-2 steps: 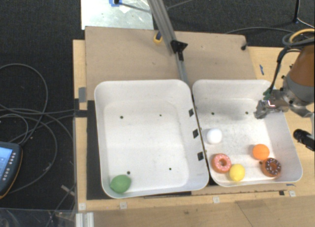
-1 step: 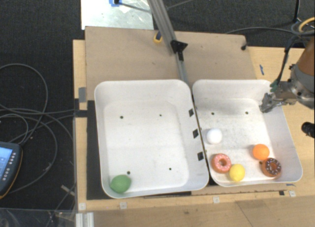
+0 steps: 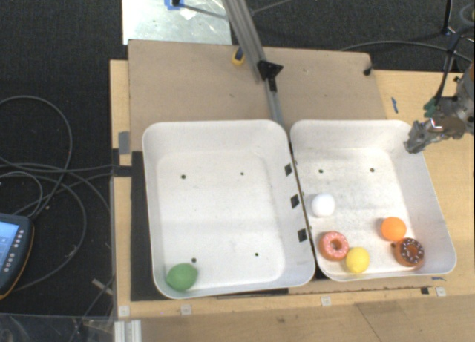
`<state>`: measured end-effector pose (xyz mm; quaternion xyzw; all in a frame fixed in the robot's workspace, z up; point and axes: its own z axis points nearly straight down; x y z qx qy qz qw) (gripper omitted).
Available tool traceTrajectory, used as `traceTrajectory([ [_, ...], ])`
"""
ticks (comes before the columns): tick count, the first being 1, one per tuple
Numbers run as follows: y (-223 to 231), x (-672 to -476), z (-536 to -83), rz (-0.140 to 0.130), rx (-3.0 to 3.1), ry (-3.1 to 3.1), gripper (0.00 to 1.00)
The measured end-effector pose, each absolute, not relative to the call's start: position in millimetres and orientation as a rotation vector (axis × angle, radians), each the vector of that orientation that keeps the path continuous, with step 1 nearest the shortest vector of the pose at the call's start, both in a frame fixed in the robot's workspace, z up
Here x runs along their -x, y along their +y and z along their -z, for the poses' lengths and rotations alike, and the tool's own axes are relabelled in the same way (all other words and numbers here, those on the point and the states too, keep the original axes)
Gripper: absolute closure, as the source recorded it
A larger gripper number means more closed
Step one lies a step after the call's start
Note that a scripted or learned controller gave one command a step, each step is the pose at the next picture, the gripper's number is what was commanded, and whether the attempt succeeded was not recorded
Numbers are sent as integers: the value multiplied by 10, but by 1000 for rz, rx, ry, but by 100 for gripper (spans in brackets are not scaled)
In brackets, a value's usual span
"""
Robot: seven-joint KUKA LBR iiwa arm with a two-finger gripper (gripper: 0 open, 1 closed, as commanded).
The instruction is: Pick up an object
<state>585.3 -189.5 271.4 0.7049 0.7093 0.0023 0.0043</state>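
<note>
My gripper (image 3: 417,140) hangs at the far right, over the back right rim of the right bin (image 3: 356,129), with nothing seen between its fingers. Along that bin's front lie a white ball (image 3: 323,205), a pink frosted donut (image 3: 334,245), a yellow lemon (image 3: 358,260), an orange ball (image 3: 393,228) and a chocolate donut (image 3: 409,252). A green ball (image 3: 181,277) rests in the front left corner of the left bin (image 3: 215,133). All of these objects sit well away from the gripper.
A grey pole (image 3: 245,29) slants across the brown board behind the bins. Black clips (image 3: 295,201) line the seam between the bins. A tablet (image 3: 11,248) and cables lie on the floor to the left.
</note>
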Motion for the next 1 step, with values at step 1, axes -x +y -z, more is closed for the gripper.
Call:
traceTrajectory([
  [1,-1897,-5863,-2787,-3,-2212,2225,100],
])
